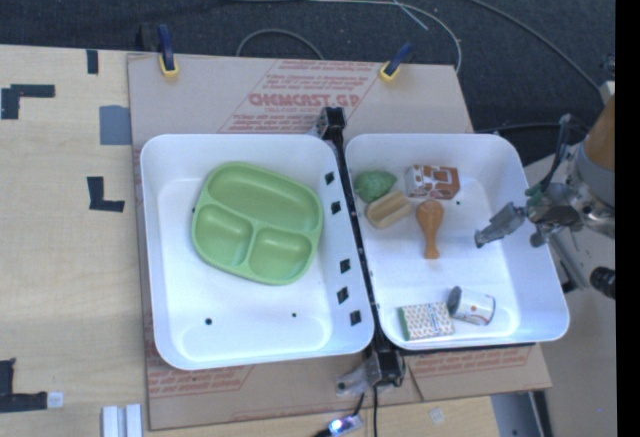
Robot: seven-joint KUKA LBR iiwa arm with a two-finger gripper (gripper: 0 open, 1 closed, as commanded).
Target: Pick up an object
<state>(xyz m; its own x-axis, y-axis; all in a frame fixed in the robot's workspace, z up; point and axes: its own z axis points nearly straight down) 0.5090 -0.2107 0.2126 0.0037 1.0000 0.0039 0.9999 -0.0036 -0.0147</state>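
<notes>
The right bin point(500, 157) holds several small things: a green lump point(374, 185), a tan bread roll point(388, 210), a brown drumstick point(430, 225), a brown-and-white carton point(432, 181), a small can point(471, 306) lying on its side and a patterned packet point(426, 321). My gripper point(509, 237) hangs over the right bin's right side, right of the drumstick and above the can. Its fingers point(497, 225) are open with nothing between them.
A green divided plate point(258, 223) lies in the left bin point(160, 255). A black divider point(345, 225) runs between the two bins. Two clamps point(166, 55) hold the cardboard sheet at the back. Cables cross the dark floor behind.
</notes>
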